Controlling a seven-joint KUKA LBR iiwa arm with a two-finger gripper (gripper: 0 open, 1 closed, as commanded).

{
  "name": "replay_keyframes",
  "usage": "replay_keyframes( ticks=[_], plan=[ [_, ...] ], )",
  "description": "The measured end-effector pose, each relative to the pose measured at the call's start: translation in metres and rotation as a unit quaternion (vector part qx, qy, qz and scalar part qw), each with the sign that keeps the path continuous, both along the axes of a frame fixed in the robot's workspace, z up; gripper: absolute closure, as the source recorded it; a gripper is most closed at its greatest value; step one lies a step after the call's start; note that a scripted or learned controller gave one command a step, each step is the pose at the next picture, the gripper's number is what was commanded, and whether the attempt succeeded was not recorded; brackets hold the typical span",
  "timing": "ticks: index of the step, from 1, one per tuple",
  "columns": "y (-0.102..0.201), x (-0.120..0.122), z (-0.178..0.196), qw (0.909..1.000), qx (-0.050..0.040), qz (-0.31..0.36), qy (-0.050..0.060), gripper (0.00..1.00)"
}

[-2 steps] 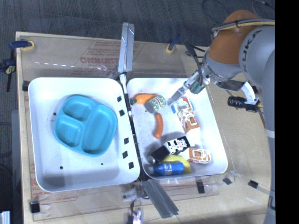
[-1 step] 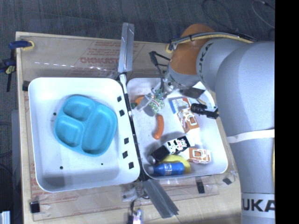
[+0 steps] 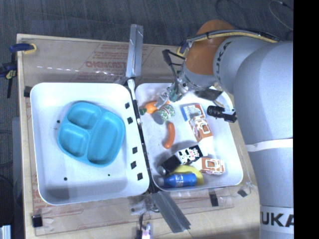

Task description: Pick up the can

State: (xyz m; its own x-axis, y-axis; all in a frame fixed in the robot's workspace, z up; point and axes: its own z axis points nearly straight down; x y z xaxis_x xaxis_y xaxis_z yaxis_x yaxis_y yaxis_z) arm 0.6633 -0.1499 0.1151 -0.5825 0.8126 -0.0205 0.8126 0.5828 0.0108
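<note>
A small can [image 3: 166, 112] with a green and white pattern lies in the right bin [image 3: 230, 148], near the bin's far left part. My gripper [image 3: 169, 98] hangs just above and behind it, reaching down from the orange wrist band. Its tip is very close to the can's top edge, and I cannot tell whether they touch. An orange carrot [image 3: 148, 107] lies directly left of the can.
The right bin also holds a sausage [image 3: 169, 135], two small cartons [image 3: 199, 123], a cow-patterned box [image 3: 189, 155], a blue bottle [image 3: 180, 179], a yellow banana [image 3: 193, 171] and an orange-white box [image 3: 212, 166]. A blue divided plate [image 3: 92, 132] sits in the left bin [image 3: 45, 183].
</note>
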Motion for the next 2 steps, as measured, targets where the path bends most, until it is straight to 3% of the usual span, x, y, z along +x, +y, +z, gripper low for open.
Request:
replay_keyframes(
  ticks=[1, 2],
  plan=[
    [-0.0406, -0.1251, 0.0287, 0.9971, 0.0041, 0.075, 0.011, 1.0],
    [-0.0402, -0.125, 0.0285, 0.9971, 0.0043, 0.075, 0.011, 0.0]
  ],
)
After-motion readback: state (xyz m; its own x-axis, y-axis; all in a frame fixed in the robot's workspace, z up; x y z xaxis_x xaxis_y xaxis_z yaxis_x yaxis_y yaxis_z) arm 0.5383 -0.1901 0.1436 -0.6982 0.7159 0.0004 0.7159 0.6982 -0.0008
